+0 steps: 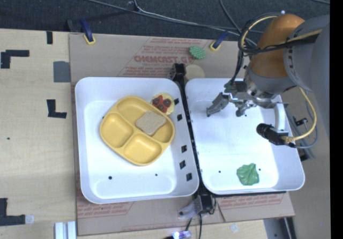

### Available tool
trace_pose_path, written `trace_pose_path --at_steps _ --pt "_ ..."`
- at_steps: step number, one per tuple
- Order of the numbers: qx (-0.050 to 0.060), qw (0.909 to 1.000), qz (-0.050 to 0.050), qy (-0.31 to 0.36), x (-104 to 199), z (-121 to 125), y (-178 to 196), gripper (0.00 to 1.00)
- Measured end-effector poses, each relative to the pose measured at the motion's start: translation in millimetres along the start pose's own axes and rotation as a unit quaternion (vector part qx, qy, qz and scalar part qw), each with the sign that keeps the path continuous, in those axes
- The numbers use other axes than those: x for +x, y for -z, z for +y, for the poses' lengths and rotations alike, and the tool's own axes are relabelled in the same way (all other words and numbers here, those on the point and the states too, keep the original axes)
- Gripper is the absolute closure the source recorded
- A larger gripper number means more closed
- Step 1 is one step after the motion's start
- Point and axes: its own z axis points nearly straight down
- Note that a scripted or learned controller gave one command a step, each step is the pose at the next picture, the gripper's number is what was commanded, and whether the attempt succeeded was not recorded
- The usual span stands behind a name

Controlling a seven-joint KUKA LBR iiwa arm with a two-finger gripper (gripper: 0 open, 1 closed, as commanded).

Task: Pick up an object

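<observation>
Green leaf [248, 173]: one, lying in the right bin [214, 176], near its front edge.
Yellow tray [128, 144]: one, left bin [91, 179], holding one bread slice [150, 122].
End effector [231, 107]: fingers spread, grasping nothing, well behind the leaf.

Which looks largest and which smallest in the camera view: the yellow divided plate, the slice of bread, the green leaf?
1. Yellow divided plate, by far the largest.
2. Slice of bread.
3. Green leaf, close to the bread in size, seemingly a little smaller; this order is unsure.
</observation>
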Motion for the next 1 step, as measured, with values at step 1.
trace_pose_path --at_steps 1 --pt "0.0 1.0 0.0 0.001 8.4 4.6 -58.2 0.0"
